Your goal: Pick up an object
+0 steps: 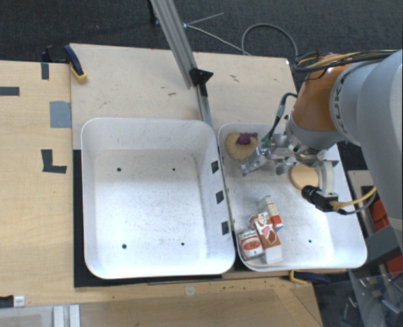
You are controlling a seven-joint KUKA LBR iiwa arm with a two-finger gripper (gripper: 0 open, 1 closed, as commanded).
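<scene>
My gripper (264, 167) hangs in the back half of the right bin (337, 251), open, with bare bin floor between its two fingers. Just beyond its left finger, in the bin's back left corner, lies a tan round piece with a purple top (240, 144). A flat tan disc (302, 176) lies to the gripper's right, partly under the wrist. In the near half lie a small white and red bottle (270, 208), a red and white carton (266, 234) and a small can (250, 244), packed close together.
The left bin (147, 196) sits beside the right one, their rims touching. A slanted metal pole (181, 43) crosses the back of the bench. The grey arm with its orange band (317, 104) covers the right bin's back right corner.
</scene>
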